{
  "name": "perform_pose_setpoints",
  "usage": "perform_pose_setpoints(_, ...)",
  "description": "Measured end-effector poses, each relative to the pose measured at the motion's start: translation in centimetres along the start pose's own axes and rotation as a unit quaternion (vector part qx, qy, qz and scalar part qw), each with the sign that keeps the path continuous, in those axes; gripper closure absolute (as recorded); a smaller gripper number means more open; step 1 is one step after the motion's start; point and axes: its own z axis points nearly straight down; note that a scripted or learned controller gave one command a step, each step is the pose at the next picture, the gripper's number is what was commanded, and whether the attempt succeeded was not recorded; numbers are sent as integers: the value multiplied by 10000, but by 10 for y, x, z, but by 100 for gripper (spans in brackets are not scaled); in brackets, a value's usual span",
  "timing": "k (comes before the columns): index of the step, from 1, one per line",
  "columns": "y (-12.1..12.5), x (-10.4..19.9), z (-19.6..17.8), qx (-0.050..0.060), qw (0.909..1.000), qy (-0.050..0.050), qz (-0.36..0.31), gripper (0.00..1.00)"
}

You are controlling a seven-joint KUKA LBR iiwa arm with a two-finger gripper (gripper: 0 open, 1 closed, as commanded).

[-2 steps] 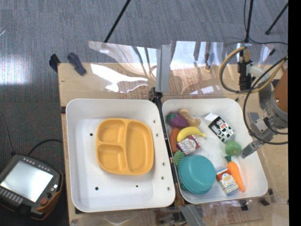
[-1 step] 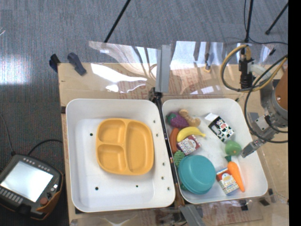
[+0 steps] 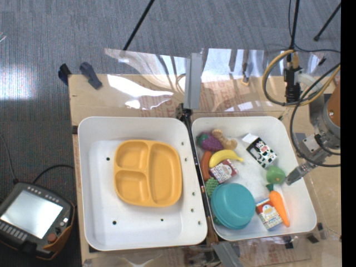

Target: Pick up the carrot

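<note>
**Carrot lies by the right bin's near-right corner**

Carrot (image 3: 280,206) rests in the right bin (image 3: 297,149), its long axis running from far-left to near-right, green top toward the far end and tip toward the near-right wall. We see a small carton (image 3: 269,213) touching its left side and a green fruit (image 3: 275,174) just beyond its top. The gripper (image 3: 295,174) hangs over the bin's right rim; we cannot tell how its fingers stand. Bare floor shows between the carrot and the right wall.

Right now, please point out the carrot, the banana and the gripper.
carrot (image 3: 280,207): camera view, middle of its orange body.
banana (image 3: 225,157): camera view, middle of its curve.
gripper (image 3: 296,174): camera view, at its fingertips.
</note>
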Motion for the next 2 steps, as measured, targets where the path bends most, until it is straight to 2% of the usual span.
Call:
perform_pose_setpoints(1,0,-1,-8,-3,10000,-41,47,100)
perform_pose_setpoints(2,18,-28,17,-43,9706,151,-2402,100)
